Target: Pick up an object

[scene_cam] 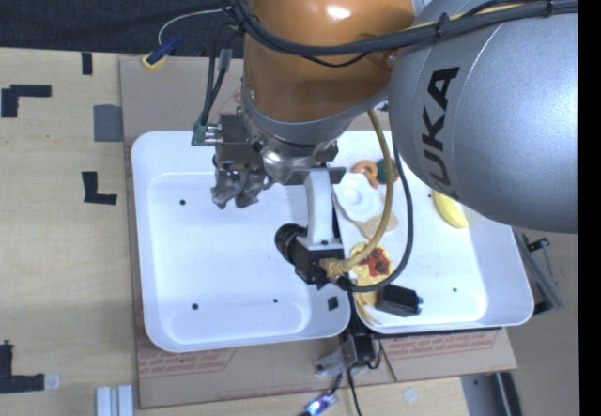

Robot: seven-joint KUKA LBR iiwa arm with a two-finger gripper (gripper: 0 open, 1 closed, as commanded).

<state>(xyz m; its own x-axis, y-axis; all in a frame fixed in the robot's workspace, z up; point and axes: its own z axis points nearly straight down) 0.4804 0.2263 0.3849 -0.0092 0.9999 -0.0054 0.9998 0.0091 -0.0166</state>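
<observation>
Glossy orange band [324, 6], smooth white bin [178, 311].

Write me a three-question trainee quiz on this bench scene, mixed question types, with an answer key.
1. True or false: the gripper hangs over the left bin.
2. Multiple choice: where does the yellow object lie? A) in the left bin B) in the right bin, partly hidden by the arm C) on the cardboard outside both bins
3. Fill in the missing word: the black object lies near the right bin's ______ edge, the one nearest the camera.

Key:
1. True
2. B
3. front
</observation>
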